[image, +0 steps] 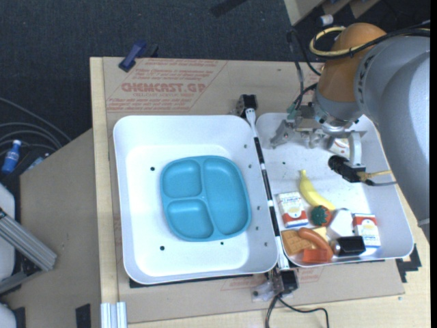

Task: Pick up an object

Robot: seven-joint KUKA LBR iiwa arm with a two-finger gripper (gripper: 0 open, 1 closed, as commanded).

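Note:
My gripper (298, 134) hangs over the far end of the right bin (392, 203), open, with nothing between its fingers. The objects lie nearer the camera in that bin. A yellow banana (313, 191) is closest, a short way below the gripper. Beyond it are a red-and-white carton (292, 209), a green ball (319, 214), a second small carton (367, 229), a reddish sausage (315, 238) on a tan slice (293, 240), and a small black block (350, 245). The gripper touches none of them.
The left bin (133, 203) holds a blue divided plate (204, 197). A ridge (263, 176) separates the two bins. The bench's cardboard surface (164, 84) runs behind them, with a blue clip (132, 57) at its far edge.

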